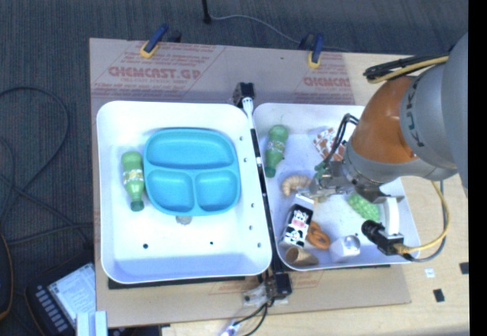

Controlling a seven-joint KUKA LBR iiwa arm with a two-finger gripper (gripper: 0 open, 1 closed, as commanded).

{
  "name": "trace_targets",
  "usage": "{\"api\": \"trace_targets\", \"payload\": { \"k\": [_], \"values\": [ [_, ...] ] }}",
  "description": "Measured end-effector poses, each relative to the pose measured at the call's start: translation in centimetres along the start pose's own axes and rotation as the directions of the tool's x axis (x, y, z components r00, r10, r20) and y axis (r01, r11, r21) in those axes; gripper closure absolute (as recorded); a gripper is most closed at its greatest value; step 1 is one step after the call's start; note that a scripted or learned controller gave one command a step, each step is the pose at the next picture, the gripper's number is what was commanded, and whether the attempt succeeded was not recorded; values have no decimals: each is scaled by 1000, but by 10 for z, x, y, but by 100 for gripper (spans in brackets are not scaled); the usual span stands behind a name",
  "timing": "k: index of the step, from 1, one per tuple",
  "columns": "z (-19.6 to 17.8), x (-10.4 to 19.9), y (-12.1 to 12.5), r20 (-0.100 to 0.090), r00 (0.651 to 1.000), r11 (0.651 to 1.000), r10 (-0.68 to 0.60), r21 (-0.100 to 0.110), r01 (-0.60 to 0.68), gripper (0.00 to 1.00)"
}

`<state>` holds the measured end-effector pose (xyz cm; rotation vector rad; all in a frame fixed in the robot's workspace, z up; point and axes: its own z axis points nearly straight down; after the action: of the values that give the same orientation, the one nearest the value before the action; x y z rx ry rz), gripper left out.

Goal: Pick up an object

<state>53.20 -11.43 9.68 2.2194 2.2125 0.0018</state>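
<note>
The arm's orange band (380, 133) hangs over the right bin (411, 232), and the gripper (325, 182) reaches down into the middle of that bin. Just left of it lies a tan curved pastry (292, 185). Below it stands a black-and-white cow-print carton (298, 226) beside an orange pretzel-like piece (318, 238). A green bottle (274, 144) lies at the bin's upper left. A crinkled snack packet (326, 141) sits just above the gripper. To the gripper's right, a green leafy piece (364, 208) is partly covered by the wrist.
The left bin (122, 251) holds a blue divided tray (190, 172) and a green bottle (133, 179) along its left side. A silver cup (349, 245) and a brown lump (300, 255) lie at the right bin's front. A yellow cable (434, 239) loops by the right rim.
</note>
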Motion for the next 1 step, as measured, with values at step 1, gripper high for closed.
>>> {"api": "trace_targets", "payload": {
  "k": [1],
  "values": [
    [0, 0, 0, 0, 1000, 1000, 0, 0, 0, 0]
  ]
}}
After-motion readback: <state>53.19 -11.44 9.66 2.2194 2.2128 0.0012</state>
